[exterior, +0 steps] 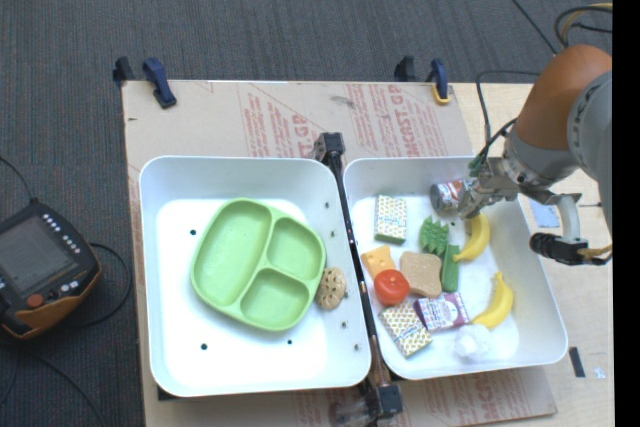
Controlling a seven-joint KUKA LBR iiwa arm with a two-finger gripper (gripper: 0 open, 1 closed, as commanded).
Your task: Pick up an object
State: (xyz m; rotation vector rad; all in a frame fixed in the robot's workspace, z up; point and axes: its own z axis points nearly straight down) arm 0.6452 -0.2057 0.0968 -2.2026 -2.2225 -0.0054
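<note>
My jaws (468, 198) hang over the top edge of the right bin (552, 315), close to a shiny silver thing (447, 196) (maybe a can, it is too blurry to say), and I cannot tell if they are pinched or let go. Below them in that bin lie two bananas (477, 238), a red tomato (391, 286) and a slice of bread (421, 272). The left bin (168, 215) on the worktop (250, 120) has a green tray (258, 264) with a cookie (331, 287) touching its right side.

A small silvery can (447, 196) lies tipped at about twelve o'clock in the right bin (545, 315), just above the green toy (436, 237).
</note>
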